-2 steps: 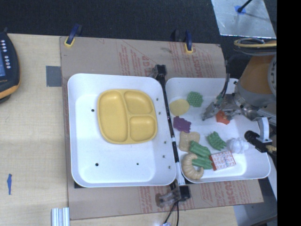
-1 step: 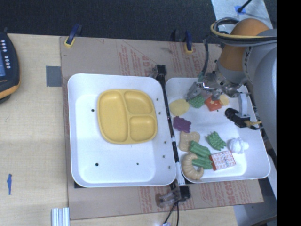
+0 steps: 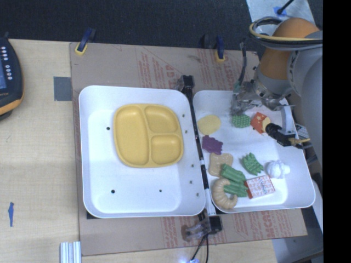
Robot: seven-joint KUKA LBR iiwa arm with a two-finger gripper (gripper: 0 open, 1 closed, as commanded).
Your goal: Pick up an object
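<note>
My gripper (image 3: 242, 105) hangs over the back of the right bin (image 3: 300, 201), right above a small green ridged piece (image 3: 239, 121). A red and orange piece (image 3: 258, 122) lies just to the right of that. Further toys in this bin are a pale yellow disc (image 3: 209, 124), a purple piece (image 3: 211, 144), a tan toast slice (image 3: 219, 163), a green leafy piece (image 3: 252, 163), two green pods (image 3: 234, 181), a white lump (image 3: 277, 169), a red and white packet (image 3: 260, 187) and a beige ring (image 3: 224, 195). I see nothing held in the gripper.
The left bin (image 3: 98, 190) holds a yellow divided plate (image 3: 148, 134). A dark handheld controller (image 3: 8, 75) lies at the bench's left edge. Blue and yellow clamps (image 3: 219, 48) grip the cardboard sheet at the back.
</note>
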